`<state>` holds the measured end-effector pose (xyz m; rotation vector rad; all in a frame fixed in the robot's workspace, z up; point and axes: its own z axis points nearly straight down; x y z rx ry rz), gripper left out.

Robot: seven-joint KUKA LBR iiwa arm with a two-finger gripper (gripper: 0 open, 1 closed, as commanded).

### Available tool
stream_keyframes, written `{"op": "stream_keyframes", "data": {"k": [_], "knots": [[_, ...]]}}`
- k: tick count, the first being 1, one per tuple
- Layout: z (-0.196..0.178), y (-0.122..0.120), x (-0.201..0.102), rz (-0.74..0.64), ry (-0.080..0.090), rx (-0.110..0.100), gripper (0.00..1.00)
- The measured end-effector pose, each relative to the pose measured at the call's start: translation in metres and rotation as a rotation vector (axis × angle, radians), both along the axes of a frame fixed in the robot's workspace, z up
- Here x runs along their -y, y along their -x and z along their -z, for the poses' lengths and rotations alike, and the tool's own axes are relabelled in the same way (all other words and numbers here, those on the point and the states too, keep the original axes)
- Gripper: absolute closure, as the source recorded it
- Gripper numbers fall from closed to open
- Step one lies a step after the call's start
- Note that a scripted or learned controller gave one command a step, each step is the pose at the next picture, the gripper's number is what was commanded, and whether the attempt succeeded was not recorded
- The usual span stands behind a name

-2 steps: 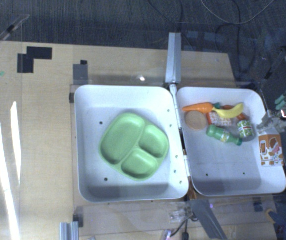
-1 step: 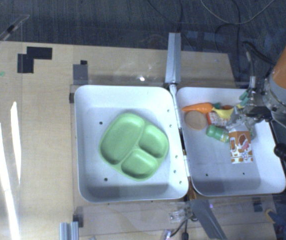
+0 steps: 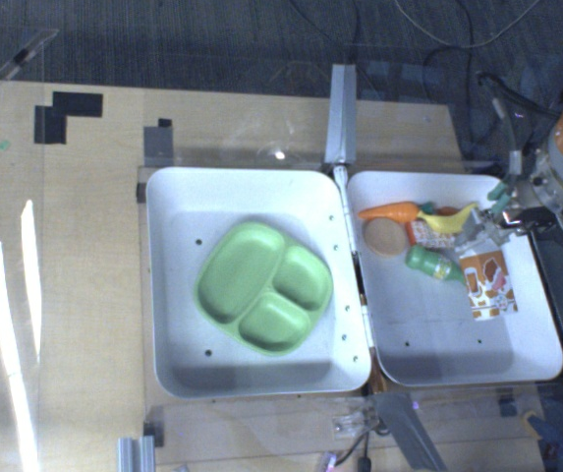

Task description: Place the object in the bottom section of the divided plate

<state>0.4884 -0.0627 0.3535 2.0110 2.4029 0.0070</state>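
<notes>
A green divided plate (image 3: 264, 286) lies in the left bin (image 3: 173, 362), its three sections bare. The right bin (image 3: 517, 357) holds an orange carrot (image 3: 391, 210), a tan round object (image 3: 385, 236), a yellow banana (image 3: 448, 219), a green bottle (image 3: 431, 263) and a flat orange-and-white packet (image 3: 486, 283). My gripper (image 3: 482, 226) reaches in from the right edge and sits low over the cluster, just right of the banana and above the packet. I see nothing held between its parts.
A metal divider post (image 3: 341, 116) stands between the bins at the back. Black tape marks (image 3: 65, 113) sit on the wooden bench at far left. Cables run across the dark floor behind the bench.
</notes>
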Motion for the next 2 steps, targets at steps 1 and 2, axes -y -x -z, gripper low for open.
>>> {"op": "stream_keyframes", "data": {"k": [1, 2], "knots": [[0.056, 0.000, -0.068, -0.023, -0.002, -0.005, 1.00], [0.135, -0.001, -0.149, 0.048, -0.002, -0.008, 1.00]]}}
